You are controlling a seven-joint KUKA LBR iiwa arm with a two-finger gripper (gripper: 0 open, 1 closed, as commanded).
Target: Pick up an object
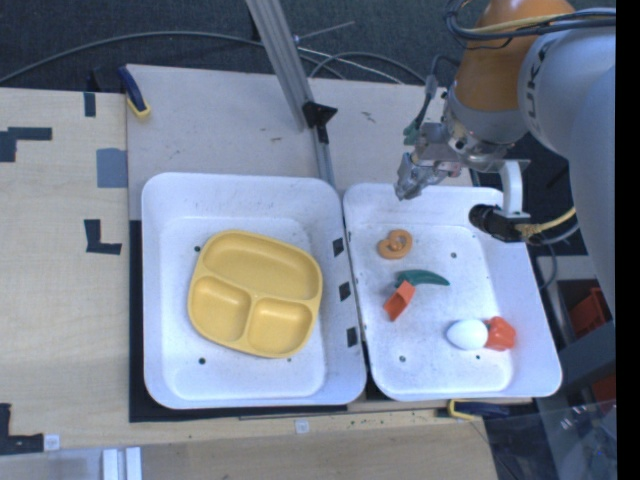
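One white egg [465, 334], two orange pieces, one green pepper [422, 278], one pretzel [395, 244]; fingers' [408, 190] state unclear.

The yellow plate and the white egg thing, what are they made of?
The yellow plate looks like moulded plastic: one even colour, smooth matt surface, rounded walls between its three compartments. The white egg-shaped thing also looks like plastic or another hard material, smooth with a slight sheen, though the picture is too small to be sure.
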